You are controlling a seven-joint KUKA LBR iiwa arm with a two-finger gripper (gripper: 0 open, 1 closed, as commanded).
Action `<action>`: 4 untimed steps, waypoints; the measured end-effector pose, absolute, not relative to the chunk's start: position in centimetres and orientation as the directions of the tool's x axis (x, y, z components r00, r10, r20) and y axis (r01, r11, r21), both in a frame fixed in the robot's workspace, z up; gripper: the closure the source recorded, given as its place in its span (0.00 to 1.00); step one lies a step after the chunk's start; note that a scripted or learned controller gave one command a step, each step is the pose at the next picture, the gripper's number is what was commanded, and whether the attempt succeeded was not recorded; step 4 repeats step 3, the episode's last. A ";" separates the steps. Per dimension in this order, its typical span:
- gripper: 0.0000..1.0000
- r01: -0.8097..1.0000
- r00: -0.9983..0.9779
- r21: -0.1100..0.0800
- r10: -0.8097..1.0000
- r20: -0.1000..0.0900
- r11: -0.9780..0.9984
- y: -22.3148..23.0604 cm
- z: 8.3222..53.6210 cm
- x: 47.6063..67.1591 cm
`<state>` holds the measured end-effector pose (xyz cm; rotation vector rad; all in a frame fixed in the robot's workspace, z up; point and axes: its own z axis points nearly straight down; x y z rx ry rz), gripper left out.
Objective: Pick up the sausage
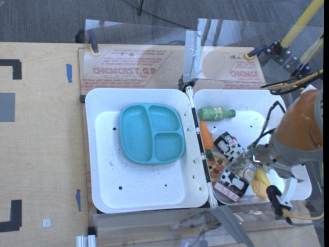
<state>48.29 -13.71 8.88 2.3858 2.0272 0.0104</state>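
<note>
Sausage (224, 192), seemingly the pinkish piece at the clutter's lower edge, lies in the right white bin (247, 98) on a pale wooden worktop (41, 138), where the arm (300, 127) lowers its tool (251, 161) over the clutter, its opening impossible to tell.

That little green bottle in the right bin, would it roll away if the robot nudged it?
Probably. The green bottle lies on its side and looks round, so a sideways push would likely roll it across the smooth white floor of the right bin. It looks like small moulded plastic, so it is probably light and stiff.
</note>
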 end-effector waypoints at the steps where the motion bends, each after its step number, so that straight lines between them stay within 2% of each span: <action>1: 0.00 0.948 0.317 0.009 0.948 -0.001 -0.317 -16.1 8.8 55.0; 2: 1.00 0.948 0.317 0.013 0.948 -0.006 -0.317 -16.2 9.9 55.1; 3: 1.00 0.988 0.157 0.000 0.988 -0.001 -0.157 -8.8 21.1 56.5; 4: 1.00 0.988 0.157 0.000 0.988 -0.001 -0.157 -8.8 21.1 56.5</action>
